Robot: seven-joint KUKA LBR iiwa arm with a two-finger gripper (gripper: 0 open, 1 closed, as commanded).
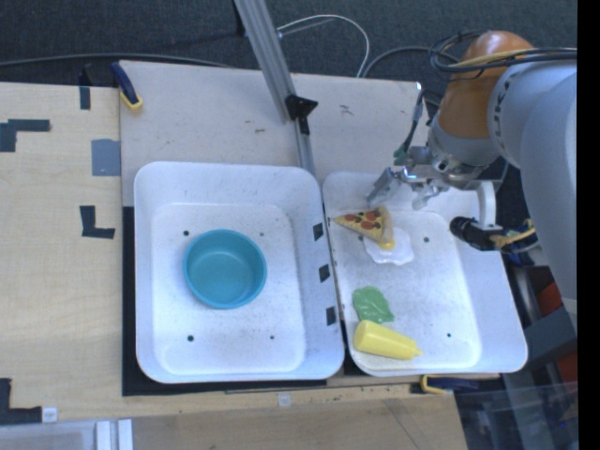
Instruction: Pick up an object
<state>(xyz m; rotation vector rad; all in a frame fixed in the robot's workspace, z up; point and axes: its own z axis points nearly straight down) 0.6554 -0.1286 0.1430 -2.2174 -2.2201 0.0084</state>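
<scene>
A toy pizza slice lies near the back of the right bin, beside a white fried-egg piece. A green leaf-shaped toy and a yellow corn-like toy rest at that bin's front left. In the left bin sits a blue bowl. My gripper hovers over the back edge of the right bin, just right of and behind the pizza slice, its fingers spread apart and holding nothing.
A slanted metal pole crosses the bench behind the bins. A yellow-and-blue clamp sits at the bench's back left corner. The middle and right of the right bin's floor is bare.
</scene>
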